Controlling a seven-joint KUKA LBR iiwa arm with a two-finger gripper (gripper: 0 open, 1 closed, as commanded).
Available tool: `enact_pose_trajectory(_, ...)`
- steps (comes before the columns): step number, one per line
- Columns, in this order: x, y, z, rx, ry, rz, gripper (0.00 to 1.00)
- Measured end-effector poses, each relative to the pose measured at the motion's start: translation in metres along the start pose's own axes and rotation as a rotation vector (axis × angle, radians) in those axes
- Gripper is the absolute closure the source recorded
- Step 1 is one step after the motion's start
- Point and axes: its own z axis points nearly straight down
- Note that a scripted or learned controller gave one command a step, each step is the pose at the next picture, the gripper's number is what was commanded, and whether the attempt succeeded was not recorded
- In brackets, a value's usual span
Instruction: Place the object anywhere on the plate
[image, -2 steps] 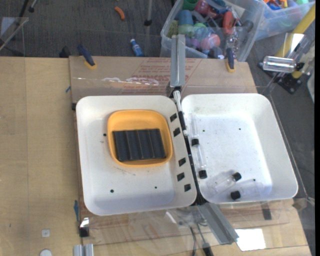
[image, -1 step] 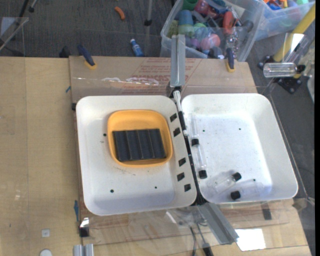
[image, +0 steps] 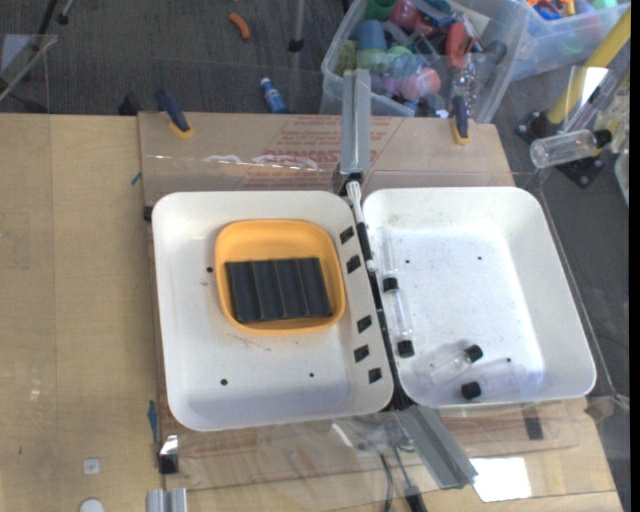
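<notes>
Resting on the orange plate (image: 280, 237) at nine o'clock, left bin (image: 190, 380): dark ribbed object (image: 278, 289). Placement judged complete. Gripper state: cannot tell. Next move: none beyond confirming.

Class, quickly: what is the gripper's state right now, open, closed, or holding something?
Gripper: cannot be told from this view.
</notes>
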Motion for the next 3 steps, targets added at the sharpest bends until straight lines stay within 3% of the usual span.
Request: enact_pose_trajectory(3, -0.0035, -0.0002, 0.0, -0.003, -0.001, -0.881, 1.0)
